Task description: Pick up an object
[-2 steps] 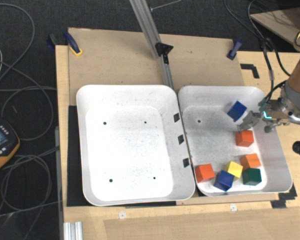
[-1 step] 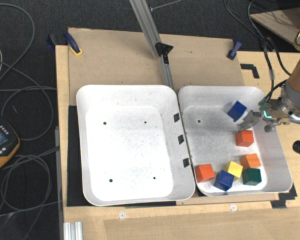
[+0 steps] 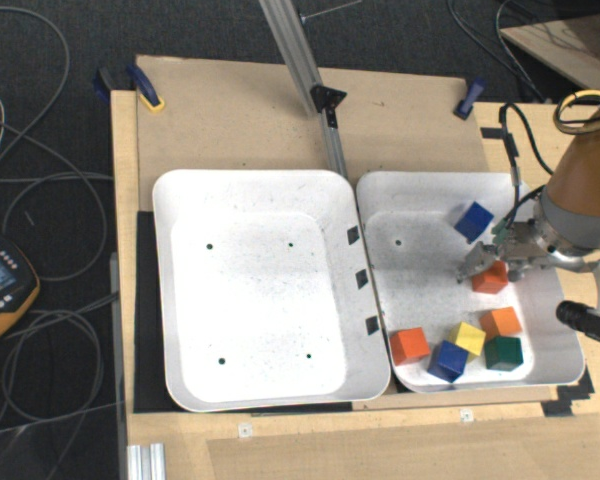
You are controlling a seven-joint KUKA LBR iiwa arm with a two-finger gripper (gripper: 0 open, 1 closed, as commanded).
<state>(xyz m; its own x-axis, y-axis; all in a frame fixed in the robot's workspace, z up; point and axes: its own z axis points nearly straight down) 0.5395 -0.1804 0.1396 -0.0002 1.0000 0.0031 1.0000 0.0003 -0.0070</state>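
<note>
My gripper [image 3: 492,258] reaches into the right bin [image 3: 420,208] from the right, under the grey wrist with its orange band. Directly beneath it, and partly covered by it, lies a red cube [image 3: 491,281] on the bin floor. A blue cube [image 3: 473,220] sits just up and left of the gripper. Along the bin's near edge rest an orange cube [image 3: 410,344], another blue cube [image 3: 447,360], a yellow cube [image 3: 470,337], a second orange cube [image 3: 500,320] and a green cube [image 3: 504,353].
The left bin [image 3: 180,268] stands beside the right one, with a ridge and black clips [image 3: 361,278] between them. A slanted metal pole [image 3: 300,58] rises behind the bins. Cables trail over the floor at the left and the top right.
</note>
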